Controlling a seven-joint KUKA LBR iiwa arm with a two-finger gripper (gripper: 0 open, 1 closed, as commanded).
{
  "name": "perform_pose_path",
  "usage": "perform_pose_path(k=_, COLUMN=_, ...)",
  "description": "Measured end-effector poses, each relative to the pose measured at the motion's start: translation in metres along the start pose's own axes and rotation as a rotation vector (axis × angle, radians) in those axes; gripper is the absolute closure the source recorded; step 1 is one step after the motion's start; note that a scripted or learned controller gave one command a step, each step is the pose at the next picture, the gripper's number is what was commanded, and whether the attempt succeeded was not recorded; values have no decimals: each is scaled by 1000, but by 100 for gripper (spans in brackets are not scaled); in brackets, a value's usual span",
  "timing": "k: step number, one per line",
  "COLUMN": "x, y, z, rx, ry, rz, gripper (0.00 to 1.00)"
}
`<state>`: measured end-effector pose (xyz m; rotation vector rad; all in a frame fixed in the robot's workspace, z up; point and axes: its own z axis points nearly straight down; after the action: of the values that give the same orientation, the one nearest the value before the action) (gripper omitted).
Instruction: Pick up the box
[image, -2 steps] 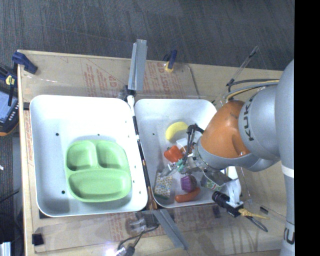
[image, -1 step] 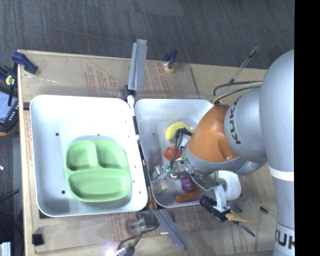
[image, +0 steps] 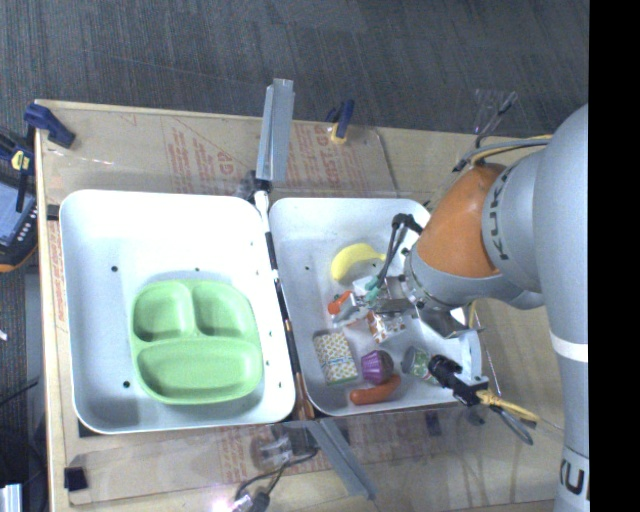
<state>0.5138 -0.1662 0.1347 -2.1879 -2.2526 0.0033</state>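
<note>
Two shallow white bins sit side by side on a brown wooden bench (image: 150, 150). The left white bin (image: 90, 230) holds a light green plastic tray (image: 197, 340) with three sections, lying flat near the middle.

The right white bin (image: 300, 240) is full of small things. A small box with a checked pattern of tan and white (image: 335, 357) lies flat near the front of this bin, close to the wall between the two bins. Just beside it, on the arm's side, is a small purple toy shaped like a cup (image: 376, 366). In front of them lies a red sausage-shaped toy (image: 375, 392), near the bin's front edge. A yellow banana-shaped toy (image: 352, 261) rests further back in the bin. A small green thing (image: 414, 360) sits near the purple one.

The big grey arm with its orange band (image: 460, 235) comes in from the right and bends down over the right bin. The gripper (image: 378, 305) is low in the middle of the bin, between the yellow toy and the box, among some small red and white bits. It is near the box but not on it. I cannot tell how its fingers are set, since they are too mixed up with the clutter.
</note>
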Motion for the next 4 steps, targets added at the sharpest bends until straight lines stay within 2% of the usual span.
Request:
perform_pose_path(k=1, x=-43, y=8, z=30, rx=-25, ry=-2, rz=38, gripper=0)
perform_pose_path(k=2, x=-41, y=-16, z=29, rx=-36, ry=-12, rz=43, gripper=0)
perform_pose_path(k=3, x=41, y=-35, z=43, rx=0, ry=2, rz=-3, gripper=0)
perform_pose_path(k=4, x=40, y=-35, z=33, rx=2, ry=2, rz=-7, gripper=100)
